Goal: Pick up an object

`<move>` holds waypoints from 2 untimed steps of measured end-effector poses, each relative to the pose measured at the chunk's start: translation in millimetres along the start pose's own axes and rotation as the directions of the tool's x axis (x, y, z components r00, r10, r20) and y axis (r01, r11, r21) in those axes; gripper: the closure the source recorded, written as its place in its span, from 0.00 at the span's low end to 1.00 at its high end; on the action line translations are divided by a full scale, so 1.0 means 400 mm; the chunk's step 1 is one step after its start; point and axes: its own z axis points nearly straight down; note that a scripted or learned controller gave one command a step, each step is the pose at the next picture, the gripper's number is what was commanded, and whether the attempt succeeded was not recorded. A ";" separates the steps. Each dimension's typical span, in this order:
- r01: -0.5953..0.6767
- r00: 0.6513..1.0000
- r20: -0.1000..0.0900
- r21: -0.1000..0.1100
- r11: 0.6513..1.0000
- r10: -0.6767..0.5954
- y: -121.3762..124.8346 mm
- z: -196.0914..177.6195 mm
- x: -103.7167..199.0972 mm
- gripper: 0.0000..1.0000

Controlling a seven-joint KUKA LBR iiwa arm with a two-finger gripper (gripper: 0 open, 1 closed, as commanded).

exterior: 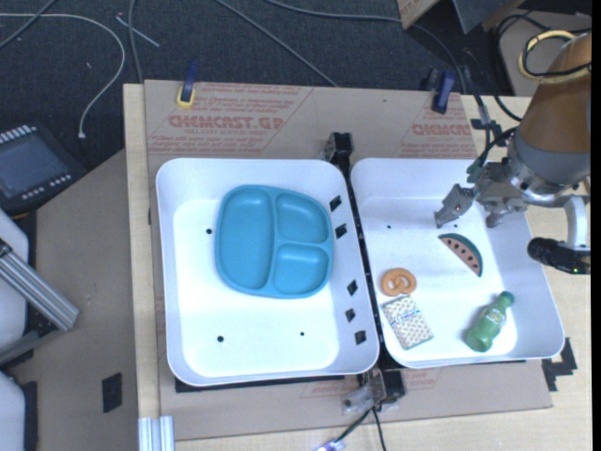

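In the right bin (376,195) lie a watermelon slice (462,252), a pretzel (397,281), a small patterned packet (408,321) and a green bottle (489,323). My gripper (474,208) hangs over the bin's upper right part, just above the watermelon slice. Its two fingers are spread apart with nothing between them. The orange band of the arm (559,101) rises behind it at the right.
The left bin (178,252) holds a blue divided plate (273,241). A row of black clips runs along the divider (350,252) between the bins. Cables and clamps lie beyond the bench's far edge.
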 end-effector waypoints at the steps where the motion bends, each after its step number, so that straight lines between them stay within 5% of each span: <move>1: 0.003 1.000 0.002 -0.013 1.000 -0.003 0.008 -0.018 0.001 0.00; 2: 0.003 1.000 0.001 -0.009 1.000 -0.003 0.011 0.088 0.007 0.00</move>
